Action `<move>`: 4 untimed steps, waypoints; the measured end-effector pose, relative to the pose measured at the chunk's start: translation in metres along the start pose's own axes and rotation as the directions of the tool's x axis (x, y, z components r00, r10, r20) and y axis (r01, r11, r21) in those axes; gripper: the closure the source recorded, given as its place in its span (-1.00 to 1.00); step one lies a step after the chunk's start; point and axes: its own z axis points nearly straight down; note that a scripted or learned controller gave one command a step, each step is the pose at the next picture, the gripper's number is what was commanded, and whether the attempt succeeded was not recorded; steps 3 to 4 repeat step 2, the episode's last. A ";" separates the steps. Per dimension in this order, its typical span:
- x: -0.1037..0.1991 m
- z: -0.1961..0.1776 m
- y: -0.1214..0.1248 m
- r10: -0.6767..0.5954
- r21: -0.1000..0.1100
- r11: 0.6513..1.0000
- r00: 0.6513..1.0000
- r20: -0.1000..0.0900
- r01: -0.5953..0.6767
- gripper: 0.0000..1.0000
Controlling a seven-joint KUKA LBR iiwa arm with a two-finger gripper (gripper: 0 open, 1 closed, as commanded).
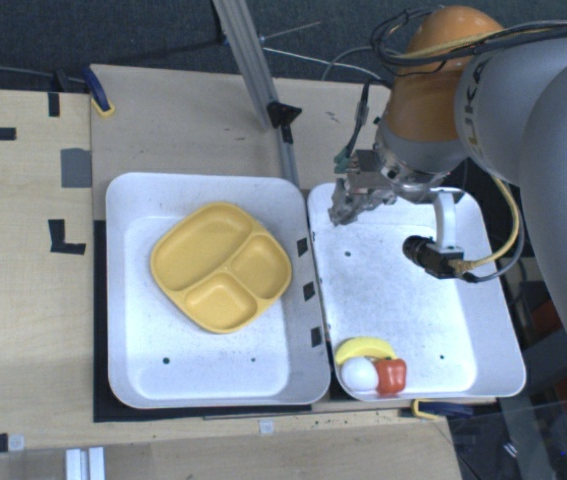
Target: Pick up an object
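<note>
The pincer [344,211] hangs over the right bin's [463,368] far-left corner; its state cannot be determined. A yellow tray [220,266] lies in the left bin [128,268].

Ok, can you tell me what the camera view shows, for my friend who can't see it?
A grey robot arm with an orange band reaches from the right, its gripper above the far left corner of the right bin. Small toys, yellow, white and red, are bunched at that bin's near left corner. The left bin holds a yellow divided plate.
</note>
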 end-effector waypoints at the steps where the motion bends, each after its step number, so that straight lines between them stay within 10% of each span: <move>1: 0.054 0.014 0.009 0.001 0.001 1.000 1.000 0.001 -0.001 1.00; 2: 0.102 0.015 0.014 0.001 0.000 1.000 1.000 0.001 -0.001 1.00; 4: 0.102 0.015 0.014 0.001 0.000 1.000 1.000 0.001 -0.001 1.00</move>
